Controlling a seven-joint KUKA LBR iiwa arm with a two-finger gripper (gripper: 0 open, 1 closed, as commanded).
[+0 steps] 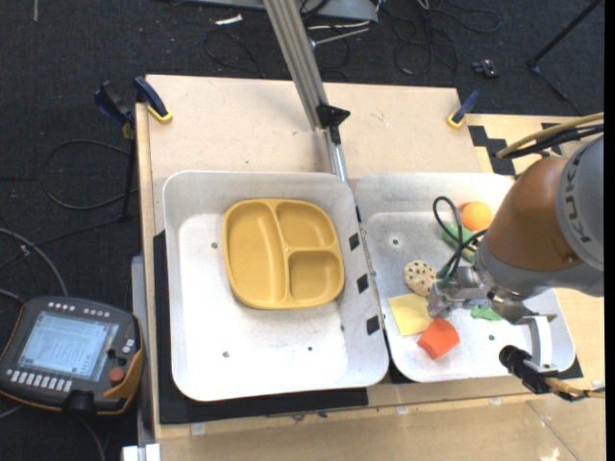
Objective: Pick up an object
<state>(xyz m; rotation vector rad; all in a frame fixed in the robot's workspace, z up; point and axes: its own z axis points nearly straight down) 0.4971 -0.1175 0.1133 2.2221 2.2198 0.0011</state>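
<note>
Red block (439,338) sits just below the gripper (444,301), beside the yellow piece (406,314); finger state unclear.

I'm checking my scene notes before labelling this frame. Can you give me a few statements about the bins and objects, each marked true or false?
1. The yellow divided tray lies in the left bin. True.
2. The red block sits in the tray. False: it lies in the right bin, beside the yellow square.
3. The hand is over the right bin. True.
4. The orange ball lies in the left bin. False: right bin.
</note>
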